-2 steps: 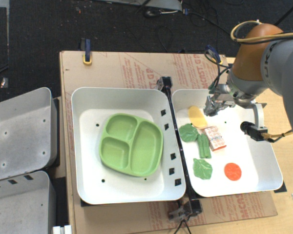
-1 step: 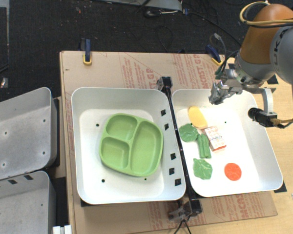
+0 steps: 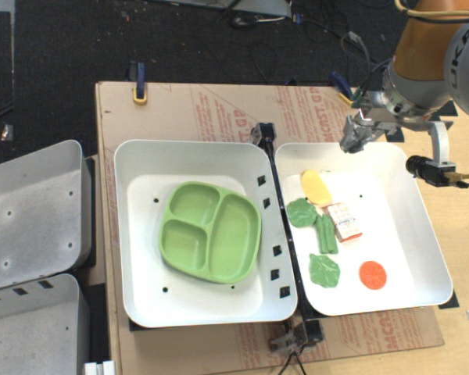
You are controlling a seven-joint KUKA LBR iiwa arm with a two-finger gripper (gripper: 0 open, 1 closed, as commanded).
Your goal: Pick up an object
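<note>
camera view shows our gripper poised over the right bin far edge; we cannot tell its state. pickable toys, like the yellow piece, cluster below it.

The gripper hung over the right bin at its 12 o'clock rim. In that bin lay a yellow piece, a small carton, green leafy pieces and, toward 5 o'clock, an orange disc. The left bin held a green divided plate at its centre.
</note>
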